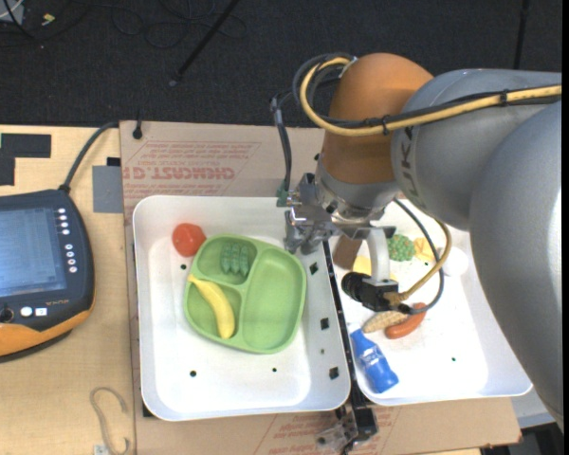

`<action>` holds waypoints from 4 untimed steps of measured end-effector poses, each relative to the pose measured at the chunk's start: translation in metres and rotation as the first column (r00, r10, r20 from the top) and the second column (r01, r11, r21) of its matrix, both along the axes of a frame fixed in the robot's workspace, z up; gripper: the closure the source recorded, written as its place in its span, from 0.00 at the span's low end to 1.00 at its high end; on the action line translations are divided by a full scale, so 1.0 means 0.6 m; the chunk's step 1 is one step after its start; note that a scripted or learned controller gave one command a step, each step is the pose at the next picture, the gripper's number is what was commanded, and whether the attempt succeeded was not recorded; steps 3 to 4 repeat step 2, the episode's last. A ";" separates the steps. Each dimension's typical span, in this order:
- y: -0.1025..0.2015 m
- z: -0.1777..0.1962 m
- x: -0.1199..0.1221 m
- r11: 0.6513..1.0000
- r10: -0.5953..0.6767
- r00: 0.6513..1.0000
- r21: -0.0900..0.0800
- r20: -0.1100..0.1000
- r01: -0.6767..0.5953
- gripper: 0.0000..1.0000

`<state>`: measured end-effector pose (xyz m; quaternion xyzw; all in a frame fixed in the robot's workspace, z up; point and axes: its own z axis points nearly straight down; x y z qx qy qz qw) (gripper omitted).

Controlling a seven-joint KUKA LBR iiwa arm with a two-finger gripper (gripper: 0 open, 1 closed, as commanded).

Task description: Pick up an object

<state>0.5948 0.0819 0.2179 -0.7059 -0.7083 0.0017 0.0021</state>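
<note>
Glossy green plastic tray (266, 306), smooth white plastic bins (161, 349), matt brown cardboard (199, 164).

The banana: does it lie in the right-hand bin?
No, the banana lies in the green tray in the left bin.

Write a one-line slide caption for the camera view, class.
KUKA arm's gripper hovers at the divide between two white bins, beside a green tray holding a banana.
</note>
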 end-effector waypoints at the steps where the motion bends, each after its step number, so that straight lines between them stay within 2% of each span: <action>1: 0.052 0.002 0.012 1.000 0.000 1.000 0.000 0.003 0.000 1.00; 2: 0.032 0.026 -0.004 1.000 -0.002 1.000 -0.001 0.001 0.002 1.00; 4: 0.032 0.026 -0.004 1.000 -0.002 1.000 -0.001 0.001 0.002 1.00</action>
